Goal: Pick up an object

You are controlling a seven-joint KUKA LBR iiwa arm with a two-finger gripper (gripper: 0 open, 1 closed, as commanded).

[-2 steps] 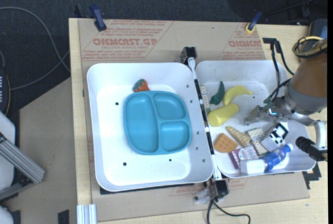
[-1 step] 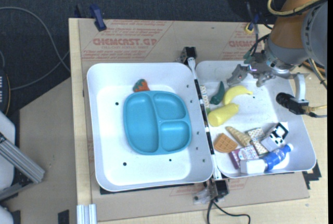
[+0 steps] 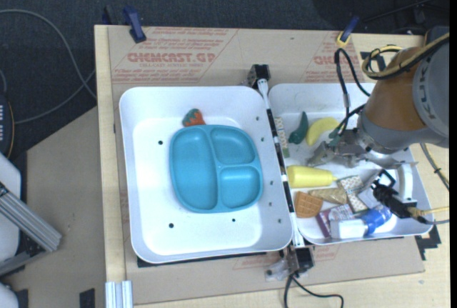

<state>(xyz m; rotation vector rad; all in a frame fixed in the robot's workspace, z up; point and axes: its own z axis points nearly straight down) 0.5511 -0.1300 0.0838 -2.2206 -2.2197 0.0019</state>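
Observation:
The right bin (image 3: 314, 92) holds a heap of small things: a green piece (image 3: 298, 128), a yellow banana-shaped toy (image 3: 321, 128), a pale yellow cylinder (image 3: 308, 176), a waffle-patterned orange piece (image 3: 308, 204), a tan cracker (image 3: 330, 194) and a blue-and-white bottle (image 3: 363, 223). My gripper (image 3: 330, 151) is low in this bin, just right of the green piece and below the banana toy, above the yellow cylinder. Its tip blends with the clutter, and I see nothing clearly held.
The left bin (image 3: 143, 156) carries a blue divided plate (image 3: 214, 167) with a small orange-and-green toy (image 3: 193, 116) behind it. The grey arm with its orange band (image 3: 396, 103) and black cables covers the right bin's far right side. Blue clamps (image 3: 133, 23) hold the cardboard base.

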